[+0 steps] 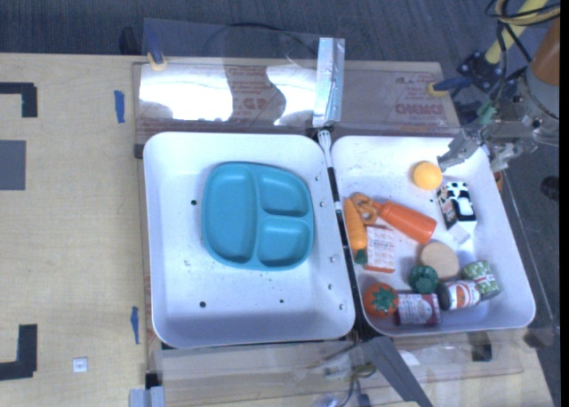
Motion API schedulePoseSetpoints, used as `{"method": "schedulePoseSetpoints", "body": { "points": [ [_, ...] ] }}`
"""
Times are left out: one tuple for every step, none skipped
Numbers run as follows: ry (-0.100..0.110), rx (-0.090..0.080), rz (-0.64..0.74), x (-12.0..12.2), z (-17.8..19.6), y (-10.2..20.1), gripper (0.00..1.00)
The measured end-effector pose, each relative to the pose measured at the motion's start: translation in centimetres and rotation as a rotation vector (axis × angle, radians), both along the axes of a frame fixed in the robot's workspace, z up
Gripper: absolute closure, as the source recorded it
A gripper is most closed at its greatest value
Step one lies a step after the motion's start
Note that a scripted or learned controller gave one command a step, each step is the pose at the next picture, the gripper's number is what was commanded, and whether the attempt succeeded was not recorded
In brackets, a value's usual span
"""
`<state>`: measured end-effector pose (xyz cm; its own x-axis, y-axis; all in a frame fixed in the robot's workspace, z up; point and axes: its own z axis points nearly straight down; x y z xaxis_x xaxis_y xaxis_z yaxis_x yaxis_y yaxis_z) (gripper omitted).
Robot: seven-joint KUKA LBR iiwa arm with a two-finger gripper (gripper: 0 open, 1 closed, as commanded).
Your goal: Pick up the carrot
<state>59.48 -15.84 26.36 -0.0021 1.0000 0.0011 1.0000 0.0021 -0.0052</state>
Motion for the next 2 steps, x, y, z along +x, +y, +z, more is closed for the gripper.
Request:
{"method": "schedulePoseSetpoints", "body": {
  "points": [
    [-0.008, -0.001, 0.110, 1.4, -13.9, -0.4, 0.00],
    [-0.003, 0.002, 0.114, -4.1, -9.4, 4.8, 0.00]
  ]
}}
